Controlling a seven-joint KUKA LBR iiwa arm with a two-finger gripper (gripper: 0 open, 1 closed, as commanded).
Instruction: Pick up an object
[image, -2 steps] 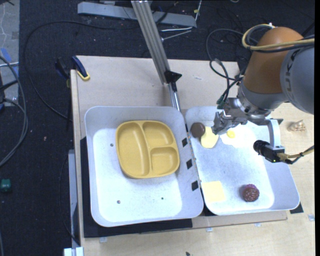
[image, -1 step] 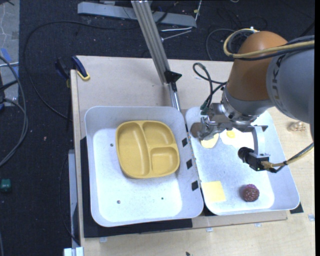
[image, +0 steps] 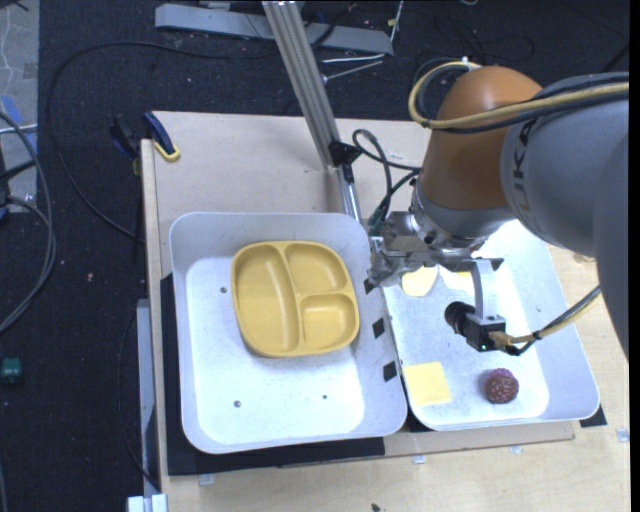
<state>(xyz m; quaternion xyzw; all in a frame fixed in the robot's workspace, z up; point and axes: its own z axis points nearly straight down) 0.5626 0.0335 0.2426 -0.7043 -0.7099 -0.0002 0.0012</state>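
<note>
Tool (image: 400, 268) over right bin (image: 560, 340) — pale piece (image: 420, 283) just beside it; yellow square (image: 427, 383), dark red ball (image: 500, 386) nearer the camera; tool's state unclear.

- yellow flat square piece (image: 428, 382) lies flat, right bin, near its front-left corner
- dark red round ball (image: 500, 386) just right of it, apart
- pale yellow piece (image: 420, 282) farther back, partly hidden under arm

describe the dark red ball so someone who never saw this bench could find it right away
Start at the right-hand white bin, the one the grey arm hangs over. Look to its near right corner: the dark red ball sits there, beside the flat yellow square. It is the one round, dark, bumpy-looking item among pale flat pieces.
</note>
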